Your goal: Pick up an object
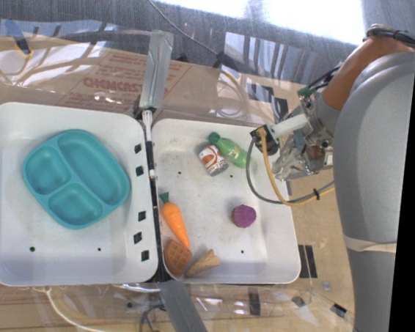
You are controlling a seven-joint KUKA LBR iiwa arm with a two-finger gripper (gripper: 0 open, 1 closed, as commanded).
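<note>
- Two shallow white bins side by side on the bench, sharing a central divider point(144, 192) taken as landmark.
- Left bin point(7, 251), on the far side of the divider from the arm: one teal sectioned plate point(77, 177) lying flat, three compartments, nothing seen in any of them.
- Right bin point(275, 261), on the arm's side of the divider: six items noted.
- Toy carrot point(176, 223) just beside the divider, lying at a slant, green top toward the divider.
- Waffle piece point(177, 258) below the carrot, close to the divider at the bin's near corner; cone-shaped piece point(205, 261) touching or just beside it.
- Green bottle point(228, 149) and small red-and-white can point(212, 159) next to each other, apart from the divider, in the bin's far half.
- Purple lump point(243, 215) alone, well apart from the divider, toward the bin's right wall.
- Gripper point(295, 163) at the right bin's far right corner, well away from the divider, above the rim area, with yellow cable looped beneath.
- Finger opening: cannot tell; tips lost among cables and housing. No item seen between them.
</note>
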